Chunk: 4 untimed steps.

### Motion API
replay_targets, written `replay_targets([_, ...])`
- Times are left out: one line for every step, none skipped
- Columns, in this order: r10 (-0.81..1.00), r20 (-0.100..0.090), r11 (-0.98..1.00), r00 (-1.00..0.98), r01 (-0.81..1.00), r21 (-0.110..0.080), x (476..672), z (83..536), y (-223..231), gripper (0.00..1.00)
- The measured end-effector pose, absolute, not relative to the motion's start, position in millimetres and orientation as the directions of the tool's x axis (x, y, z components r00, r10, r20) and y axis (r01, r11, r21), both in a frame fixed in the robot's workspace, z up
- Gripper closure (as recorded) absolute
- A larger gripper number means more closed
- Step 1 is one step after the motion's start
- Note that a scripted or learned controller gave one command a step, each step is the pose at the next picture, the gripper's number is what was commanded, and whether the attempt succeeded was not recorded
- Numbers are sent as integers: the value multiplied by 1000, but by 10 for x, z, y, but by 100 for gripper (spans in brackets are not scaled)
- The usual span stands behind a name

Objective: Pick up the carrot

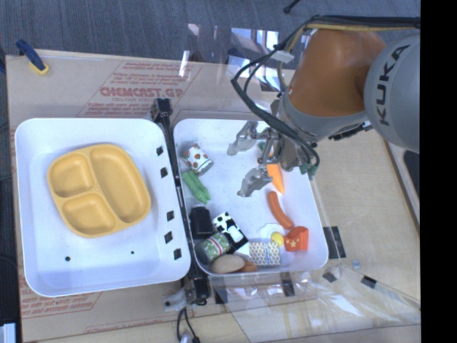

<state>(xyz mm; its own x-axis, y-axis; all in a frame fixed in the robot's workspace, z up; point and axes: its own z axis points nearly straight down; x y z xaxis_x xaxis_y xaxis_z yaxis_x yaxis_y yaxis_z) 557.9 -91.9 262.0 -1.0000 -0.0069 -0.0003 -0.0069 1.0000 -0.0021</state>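
Where the right bin (312, 191) meets its far right wall, the carrot (275, 177) lies as a small orange wedge, wider end up, tapering down toward the near side. Its upper part sits under the arm's wrist and cables, so only the lower part shows clearly. The gripper (247, 164) hangs just left of the carrot, over bare white bin floor. Its two grey fingers (243, 141) are spread wide, one toward the far side and one nearer the camera, with nothing between them. The nearer finger tip is close to the carrot's left edge; can't tell if it touches. The carrot is not between the fingers.

Just below the carrot lies a sausage (280, 210), reddish orange, slanted. Below that, a small red block (296, 239) and a yellow-and-white egg piece (273, 234). Along the near wall: a patterned can (263, 253), a brown potato-like piece (228, 264), a green-labelled can (214, 246), a black-and-white cow toy (228, 227). Further left, a green pea pod (195, 186) and a small tin (197, 158) near the divider.

The left bin (43, 263) holds a yellow divided plate (98, 189), well apart from the carrot. The grey arm (396, 84) with its orange band (332, 70) reaches in from the right.
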Motion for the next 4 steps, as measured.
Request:
replay_targets([-84,4,997,-996,-84,0,5802,2014,-1637,0])
replay_targets([8,6,1000,-1000,8,1,6027,1212,-2094,0])
replay_targets([0,-4,1000,-1000,0,-1,6068,1361,-2071,100])
replay_targets([-219,0,976,-976,-219,0,5056,1431,-2106,100])
